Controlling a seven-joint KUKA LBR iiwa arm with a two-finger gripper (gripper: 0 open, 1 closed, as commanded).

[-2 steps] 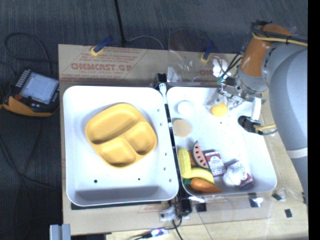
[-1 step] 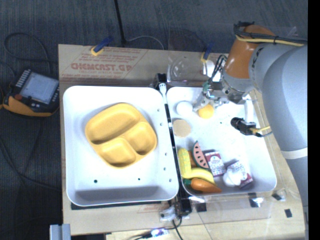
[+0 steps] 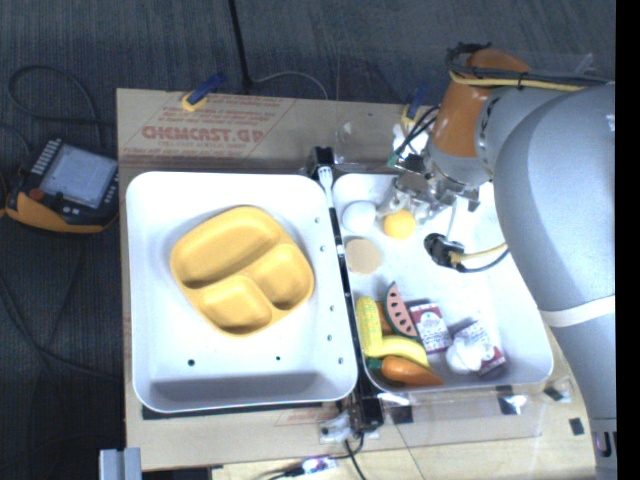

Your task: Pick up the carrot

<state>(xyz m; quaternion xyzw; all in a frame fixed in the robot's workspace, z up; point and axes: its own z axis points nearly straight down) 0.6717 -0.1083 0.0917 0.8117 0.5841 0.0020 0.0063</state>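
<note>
The carrot (image 3: 408, 370) lies at about six o'clock in the right bin (image 3: 520, 298), close against the near wall, its orange body tucked under a banana (image 3: 398, 349) and just beside a corn cob (image 3: 368, 323) that stands lengthwise along the divider. A watermelon slice (image 3: 400, 310) sits at the carrot's twelve o'clock, and two small cartons (image 3: 430, 326) with a white wrapped item (image 3: 470, 348) crowd in at its three o'clock, so the target is hemmed in on most sides, likely because loose items gather toward that near end.

The gripper (image 3: 425, 196) hangs at the opposite end of the same bin, around eleven o'clock, over a yellow ball (image 3: 399, 225), with a white cup (image 3: 357, 213) at its nine o'clock and a tan disc (image 3: 363, 256) further toward the bin's middle. Whether the fingers are spread or closed I cannot tell (cables and the wrist body mask them from above). Nothing is visibly held between them.

The left bin (image 3: 150, 368) carries a yellow divided tray (image 3: 241, 267) at its centre, well apart from the work.

By my reading the pick is not yet begun: the arm is well apart from the carrot and would need to travel toward six o'clock, then approach from the open side away from the banana
</note>
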